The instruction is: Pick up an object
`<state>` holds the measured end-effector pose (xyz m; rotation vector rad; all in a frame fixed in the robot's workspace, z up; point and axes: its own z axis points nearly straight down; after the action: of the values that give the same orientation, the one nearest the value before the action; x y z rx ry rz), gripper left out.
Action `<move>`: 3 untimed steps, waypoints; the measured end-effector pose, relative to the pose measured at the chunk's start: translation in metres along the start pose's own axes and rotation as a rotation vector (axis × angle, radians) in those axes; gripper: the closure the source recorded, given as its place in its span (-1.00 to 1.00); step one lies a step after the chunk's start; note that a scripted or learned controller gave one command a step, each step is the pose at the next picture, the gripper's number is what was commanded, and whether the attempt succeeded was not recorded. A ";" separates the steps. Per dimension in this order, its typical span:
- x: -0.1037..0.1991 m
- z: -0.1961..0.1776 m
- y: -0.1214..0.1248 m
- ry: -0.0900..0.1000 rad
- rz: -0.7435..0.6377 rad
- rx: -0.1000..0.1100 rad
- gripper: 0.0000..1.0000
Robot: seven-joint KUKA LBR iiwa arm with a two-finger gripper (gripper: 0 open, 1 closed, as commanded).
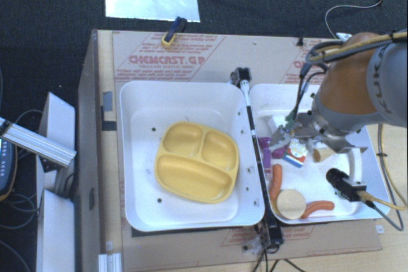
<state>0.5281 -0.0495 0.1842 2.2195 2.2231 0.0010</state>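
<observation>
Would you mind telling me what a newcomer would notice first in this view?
The yellow divided tray lying in the left bin catches the eye first. Next comes the grey and orange arm over the right bin, its claw low among small items, with an orange sausage and a round bun nearer the front.

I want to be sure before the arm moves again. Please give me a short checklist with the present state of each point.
1. Gripper is over the right bin: ok.
2. An object is between the fingers: cannot tell, they are blurred.
3. Objects to pick lie in the right bin, such as the sausage, the round bun and the small carton: ok.
4. Yellow tray lies flat in the left bin, away from the gripper: ok.
5. Black divider between the bins is close to the gripper: not ok, keep some distance.
</observation>
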 end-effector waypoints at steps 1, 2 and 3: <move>-0.035 0.059 0.017 -0.001 0.001 0.002 -1.00; -0.116 0.085 0.037 -0.003 0.001 -0.005 -1.00; -0.055 0.064 0.043 0.001 -0.002 -0.002 -1.00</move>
<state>0.5716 -0.1045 0.1202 2.2163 2.2253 0.0036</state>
